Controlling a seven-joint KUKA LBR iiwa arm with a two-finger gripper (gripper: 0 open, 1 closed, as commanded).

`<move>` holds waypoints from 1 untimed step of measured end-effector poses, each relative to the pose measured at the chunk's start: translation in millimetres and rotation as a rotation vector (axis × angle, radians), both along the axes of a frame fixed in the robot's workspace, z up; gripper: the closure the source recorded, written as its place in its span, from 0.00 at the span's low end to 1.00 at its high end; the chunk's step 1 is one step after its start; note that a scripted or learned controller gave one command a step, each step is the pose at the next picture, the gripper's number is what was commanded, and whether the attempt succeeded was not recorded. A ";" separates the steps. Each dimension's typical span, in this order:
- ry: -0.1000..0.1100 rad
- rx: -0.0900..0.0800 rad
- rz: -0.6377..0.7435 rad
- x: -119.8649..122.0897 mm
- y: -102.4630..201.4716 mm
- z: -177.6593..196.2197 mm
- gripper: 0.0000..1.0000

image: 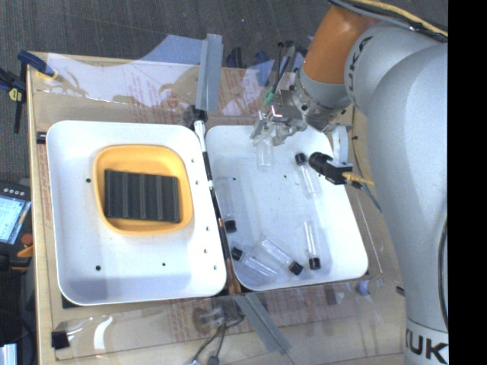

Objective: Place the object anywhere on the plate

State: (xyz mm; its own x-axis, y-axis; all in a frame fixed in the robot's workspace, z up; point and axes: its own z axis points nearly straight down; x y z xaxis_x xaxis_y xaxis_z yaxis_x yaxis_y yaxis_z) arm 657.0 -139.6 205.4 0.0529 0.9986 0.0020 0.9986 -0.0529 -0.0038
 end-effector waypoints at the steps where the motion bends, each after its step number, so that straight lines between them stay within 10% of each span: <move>1: 0.001 -0.001 0.284 -0.5 65.2 9.9 1.00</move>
State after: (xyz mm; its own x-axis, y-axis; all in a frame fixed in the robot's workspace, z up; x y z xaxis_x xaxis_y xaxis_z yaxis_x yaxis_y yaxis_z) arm 656.5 -74.5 215.3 -0.2290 0.9734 0.0015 0.9734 0.2290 -0.0050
